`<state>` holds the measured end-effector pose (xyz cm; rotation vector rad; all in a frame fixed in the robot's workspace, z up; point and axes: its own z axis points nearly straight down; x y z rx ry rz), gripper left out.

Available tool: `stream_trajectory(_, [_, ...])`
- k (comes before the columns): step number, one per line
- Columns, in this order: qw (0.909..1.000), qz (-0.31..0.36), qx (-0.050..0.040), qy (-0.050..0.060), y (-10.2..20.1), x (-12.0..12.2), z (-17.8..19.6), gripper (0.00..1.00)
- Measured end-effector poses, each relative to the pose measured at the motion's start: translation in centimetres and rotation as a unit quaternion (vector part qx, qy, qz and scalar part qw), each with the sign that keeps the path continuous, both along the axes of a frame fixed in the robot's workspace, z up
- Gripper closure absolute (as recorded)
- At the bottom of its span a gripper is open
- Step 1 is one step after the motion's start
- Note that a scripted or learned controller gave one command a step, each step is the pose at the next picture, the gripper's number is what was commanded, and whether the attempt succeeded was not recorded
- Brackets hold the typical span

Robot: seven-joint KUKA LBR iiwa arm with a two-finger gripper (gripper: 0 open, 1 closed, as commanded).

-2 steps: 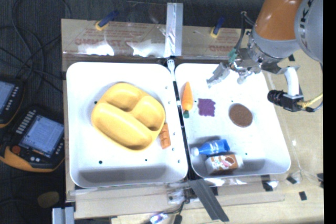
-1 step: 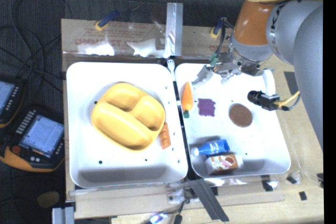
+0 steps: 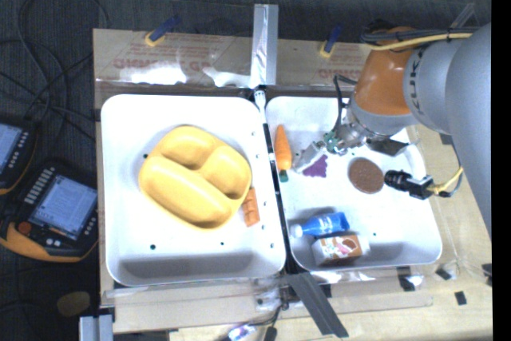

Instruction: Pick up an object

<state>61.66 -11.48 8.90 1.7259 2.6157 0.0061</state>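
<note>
We judge reach step: gripper (image 3: pixel 319 149) low in right bin (image 3: pixel 427 239), just above purple object (image 3: pixel 317 166); whether fingers apart or together, we cannot tell. Next: settle lower, grip, lift.

Two bins (image 3: pixel 112 172), two carrots (image 3: pixel 283 148)

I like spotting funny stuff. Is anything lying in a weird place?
Yes: an orange carrot rests up on the divider between the two bins, instead of lying flat inside one. A smaller orange piece leans against the same divider in the left bin.
</note>
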Motion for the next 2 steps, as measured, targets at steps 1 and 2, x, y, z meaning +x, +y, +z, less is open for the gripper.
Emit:
stream_trajectory(1, [1.0, 0.0, 0.0005, -0.002, 0.0, 0.1, 1.1, 1.0])
stream_trajectory(2, [0.9928, -0.12, 0.0001, 0.005, 9.8, 5.2, 9.5, 1.0])
